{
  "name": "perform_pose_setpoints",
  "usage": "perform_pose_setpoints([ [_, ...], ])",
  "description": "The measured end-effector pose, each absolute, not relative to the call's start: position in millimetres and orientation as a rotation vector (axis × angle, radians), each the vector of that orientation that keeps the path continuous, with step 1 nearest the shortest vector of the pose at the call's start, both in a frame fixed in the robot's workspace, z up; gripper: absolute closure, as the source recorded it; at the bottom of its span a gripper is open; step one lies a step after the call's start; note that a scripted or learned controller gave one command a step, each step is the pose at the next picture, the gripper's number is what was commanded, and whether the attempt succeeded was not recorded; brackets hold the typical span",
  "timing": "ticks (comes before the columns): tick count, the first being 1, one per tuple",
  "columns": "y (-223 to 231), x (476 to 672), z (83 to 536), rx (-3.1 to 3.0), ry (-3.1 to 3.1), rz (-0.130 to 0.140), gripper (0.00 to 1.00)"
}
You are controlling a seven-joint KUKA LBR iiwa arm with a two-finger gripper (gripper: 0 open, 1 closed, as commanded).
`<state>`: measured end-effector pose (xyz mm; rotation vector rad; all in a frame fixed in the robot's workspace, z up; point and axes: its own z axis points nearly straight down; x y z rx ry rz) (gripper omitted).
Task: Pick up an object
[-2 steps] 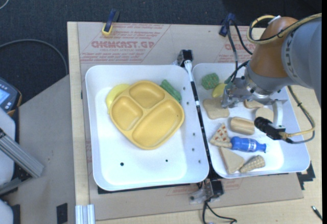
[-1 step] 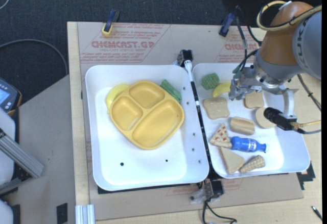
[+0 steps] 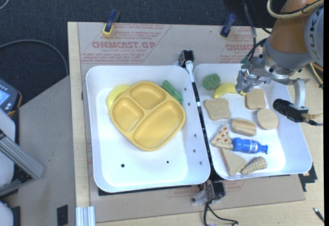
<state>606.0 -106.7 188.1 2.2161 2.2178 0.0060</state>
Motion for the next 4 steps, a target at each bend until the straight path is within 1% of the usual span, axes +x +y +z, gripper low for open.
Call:
perform_pose_setpoints([
  [1,-106.9,607.2,227.6,2.216,2.218,0.005,1.0],
  [2,-63.4,596.0,232.3,2.218,2.229,0.0,1.0],
  [3,-21.3,577.9,223.2,2.22,2.23,-0.002,1.0],
  [4,31.3,564.3,214.2,2.219,2.23,-0.002,1.0],
])
